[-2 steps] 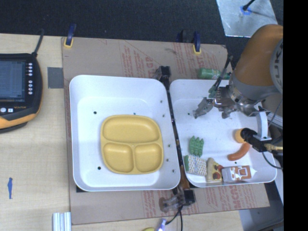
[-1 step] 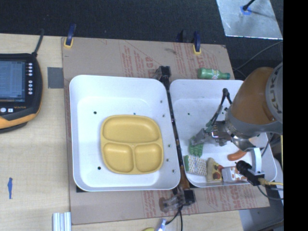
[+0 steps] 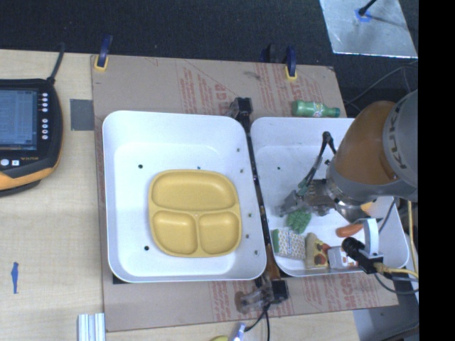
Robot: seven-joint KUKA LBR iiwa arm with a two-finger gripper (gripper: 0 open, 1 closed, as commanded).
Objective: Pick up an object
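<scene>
My gripper (image 3: 301, 203) reaches down into the right bin (image 3: 284, 148), its dark fingers low over a green leafy toy (image 3: 299, 221). The arm's orange band and grey wrist cover the bin's right half. Nearby lie a green-patterned white packet (image 3: 287, 243), a yellow and red item (image 3: 318, 251) and an orange piece (image 3: 350, 229). Whether anything sits between the fingers is not visible.
The left bin (image 3: 128, 141) holds a yellow three-part plate (image 3: 194, 212). A green bottle (image 3: 315, 109) lies on the cardboard behind the right bin. A tablet controller (image 3: 25, 133) rests at the far left of the bench. Clamps and cables sit at the front edge.
</scene>
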